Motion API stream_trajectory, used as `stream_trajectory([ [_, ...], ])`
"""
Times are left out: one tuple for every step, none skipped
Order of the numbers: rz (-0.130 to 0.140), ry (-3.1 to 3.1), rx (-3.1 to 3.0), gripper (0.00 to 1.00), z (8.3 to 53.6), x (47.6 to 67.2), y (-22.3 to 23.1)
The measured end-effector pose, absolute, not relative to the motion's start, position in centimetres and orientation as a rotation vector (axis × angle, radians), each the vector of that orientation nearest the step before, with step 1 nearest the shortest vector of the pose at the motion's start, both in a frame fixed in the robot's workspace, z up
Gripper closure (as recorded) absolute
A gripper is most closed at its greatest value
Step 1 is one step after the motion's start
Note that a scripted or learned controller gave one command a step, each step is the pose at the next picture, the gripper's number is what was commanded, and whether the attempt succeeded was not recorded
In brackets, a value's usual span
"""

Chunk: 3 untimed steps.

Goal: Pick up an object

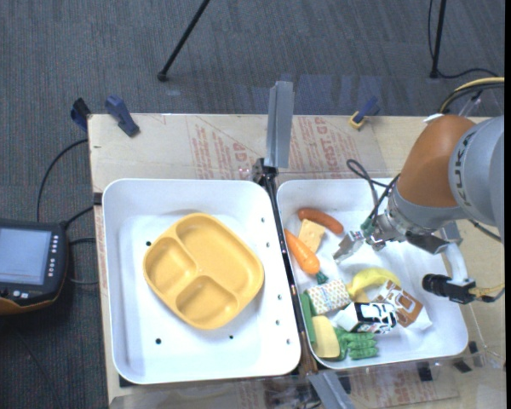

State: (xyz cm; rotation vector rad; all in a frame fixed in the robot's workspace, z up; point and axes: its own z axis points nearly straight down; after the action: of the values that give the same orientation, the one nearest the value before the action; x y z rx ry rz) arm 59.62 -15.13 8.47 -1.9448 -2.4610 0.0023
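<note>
Gripper point(351, 244): at the end of the grey arm with the orange band, low over the right bin point(443, 335), its tip aimed toward the bin's left side; whether it is parted or clenched cannot be told, and nothing can be seen held in it
Likely target: no one thing is named by the task; the nearest pieces are the carrot point(303, 253) and the pale yellow block point(311, 237), both just to the left of the gripper
Carrot's long axis: runs on a slant, from upper left to lower right, its lower end close under the gripper's tip
Sausage point(321, 221): up and to the left of the gripper, lying nearly level, a short way off
Banana point(372, 279): just below the gripper, curved, long axis roughly left to right
Crowded pile: further below, a patterned packet point(328, 296), a black and white carton point(376, 314) and green toys point(356, 344) touch one another
Yellow tray point(203, 269): well away to the left, in the other bin point(123, 313)
Judgement: the shortest move is a small shift left and down onto the carrot
</note>
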Motion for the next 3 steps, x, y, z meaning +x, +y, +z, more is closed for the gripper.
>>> stream_trajectory([
  [0.004,-2.244,-2.193,0.0,8.5,64.0,-10.8],
  [0.005,-2.242,-2.194,0.0,8.5,64.3,-8.3],
  [0.011,-2.246,-2.187,1.0,9.2,64.3,-8.3],
])
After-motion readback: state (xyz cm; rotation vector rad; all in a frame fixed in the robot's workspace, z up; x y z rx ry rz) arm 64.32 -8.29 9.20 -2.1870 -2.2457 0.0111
